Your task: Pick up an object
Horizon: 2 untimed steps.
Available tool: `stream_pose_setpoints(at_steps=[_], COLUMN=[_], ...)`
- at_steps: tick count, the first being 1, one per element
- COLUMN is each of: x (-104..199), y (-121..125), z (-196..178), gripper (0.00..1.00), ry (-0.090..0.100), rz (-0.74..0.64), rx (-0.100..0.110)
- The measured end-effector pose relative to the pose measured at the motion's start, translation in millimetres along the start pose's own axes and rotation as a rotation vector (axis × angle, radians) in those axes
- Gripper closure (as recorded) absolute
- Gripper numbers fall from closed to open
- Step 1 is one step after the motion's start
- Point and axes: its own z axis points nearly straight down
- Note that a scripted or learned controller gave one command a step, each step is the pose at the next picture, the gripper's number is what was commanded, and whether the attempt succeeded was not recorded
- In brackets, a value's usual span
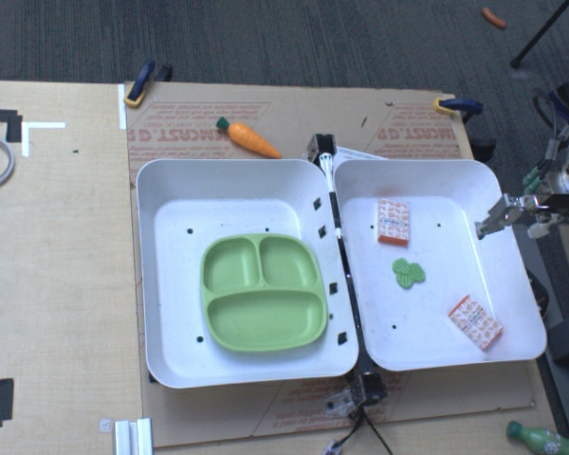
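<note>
At the right white plastic bin's [455,183] rim, the metal end effector [493,218] is partly cut off; whether it gapes or grips, I cannot tell. A small green leafy toy [409,273] lies mid-bin.

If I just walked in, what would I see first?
A big green plate with three sections lies in the left bin. An orange toy carrot lies on the cardboard behind that bin, and two small boxes and a little green toy lie in the right bin. The gripper hangs over the right bin's right edge.
</note>
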Motion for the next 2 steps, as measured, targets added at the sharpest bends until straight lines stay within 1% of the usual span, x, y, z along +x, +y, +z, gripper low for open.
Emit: stream_pose_setpoints(at_steps=[1,2], x=[46.2,87.5], y=[69.0,103.2], z=[74.0,175.9], gripper=[0.00,0.00], ry=[0.000,0.000], rz=[0.062,-0.006], rx=[0.001,0.001])
